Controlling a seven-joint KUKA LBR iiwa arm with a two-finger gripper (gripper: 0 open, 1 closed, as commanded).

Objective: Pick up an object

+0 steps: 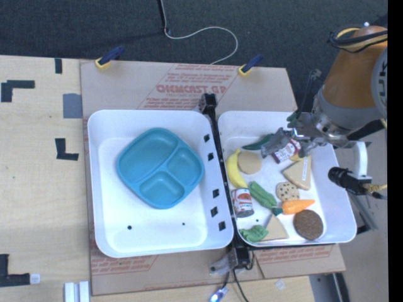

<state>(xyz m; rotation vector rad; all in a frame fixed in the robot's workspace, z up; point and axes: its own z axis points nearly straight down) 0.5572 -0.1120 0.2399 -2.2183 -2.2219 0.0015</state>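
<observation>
Camera view: I see the gripper point(281, 145) low over the right bin point(343, 231), beside a small packet point(286, 153).
Fingers: can't tell their state.
Risk: crowded toy food; I judge neighbours could snag.

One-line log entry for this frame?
arm: over right bin | hand: above food pile | blue plate: left bin | grasp: unconfirmed
</observation>
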